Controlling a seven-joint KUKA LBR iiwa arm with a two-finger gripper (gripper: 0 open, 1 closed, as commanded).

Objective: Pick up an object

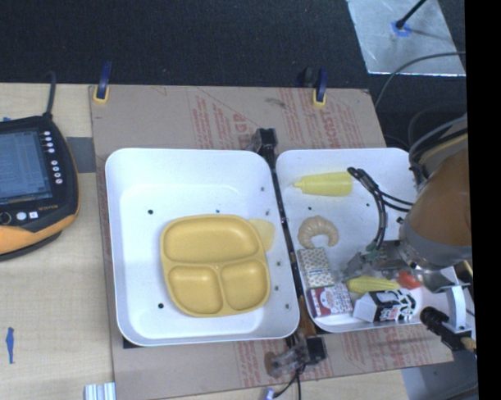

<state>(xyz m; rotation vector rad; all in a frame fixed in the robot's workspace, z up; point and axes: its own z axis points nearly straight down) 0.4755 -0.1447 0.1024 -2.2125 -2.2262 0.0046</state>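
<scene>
The right bin (393, 161) holds a yellow squeeze bottle (325, 184) at the back and a croissant (318, 231) in the middle. A patterned small box (316, 267) and a red-and-white packet (329, 300) lie along its left front. A yellow banana-like piece (370, 283) and a black-and-white carton (387, 307) sit at the front. My gripper (372, 263) is low in the right bin, right above the yellow piece, with the grey and orange arm (438, 209) behind it. Nothing shows as held.
The left bin (135, 170) carries a yellow divided plate (215, 263). A tablet controller (24, 182) lies on the bench at far left. Black cables (372, 195) loop from the arm over the right bin. Clamps hold the cardboard base at the back edge.
</scene>
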